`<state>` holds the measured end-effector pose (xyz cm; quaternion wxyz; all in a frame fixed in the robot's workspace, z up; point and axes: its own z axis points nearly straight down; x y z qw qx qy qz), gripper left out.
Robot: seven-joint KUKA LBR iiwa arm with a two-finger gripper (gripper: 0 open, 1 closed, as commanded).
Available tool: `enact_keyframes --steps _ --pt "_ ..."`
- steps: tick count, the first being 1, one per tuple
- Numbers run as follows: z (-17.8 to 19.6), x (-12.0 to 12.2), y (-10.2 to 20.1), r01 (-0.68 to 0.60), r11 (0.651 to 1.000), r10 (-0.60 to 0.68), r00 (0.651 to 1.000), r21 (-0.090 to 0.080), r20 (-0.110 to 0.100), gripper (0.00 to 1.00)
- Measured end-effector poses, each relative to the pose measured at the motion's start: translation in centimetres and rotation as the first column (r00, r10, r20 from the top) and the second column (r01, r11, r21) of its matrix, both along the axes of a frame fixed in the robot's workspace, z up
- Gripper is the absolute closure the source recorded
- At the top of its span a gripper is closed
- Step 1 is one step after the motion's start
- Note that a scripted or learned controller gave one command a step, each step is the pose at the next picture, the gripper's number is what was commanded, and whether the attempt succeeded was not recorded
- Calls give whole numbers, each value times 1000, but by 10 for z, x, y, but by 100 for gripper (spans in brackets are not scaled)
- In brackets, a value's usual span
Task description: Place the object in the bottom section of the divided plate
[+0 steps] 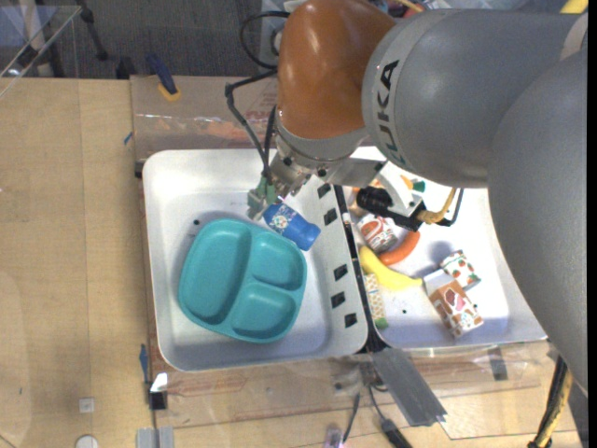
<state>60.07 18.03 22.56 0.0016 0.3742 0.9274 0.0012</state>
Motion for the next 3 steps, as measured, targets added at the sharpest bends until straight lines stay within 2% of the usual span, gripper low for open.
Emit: enact_keyframes --steps 1,2,3 --pt "12 -25 25 -72 997 72 997 0 -4 100" --pt "23 -57 21 -175 985 175 985 -1 -5 100" --pt "23 -57 21 -175 985 175 985 0 -5 0"
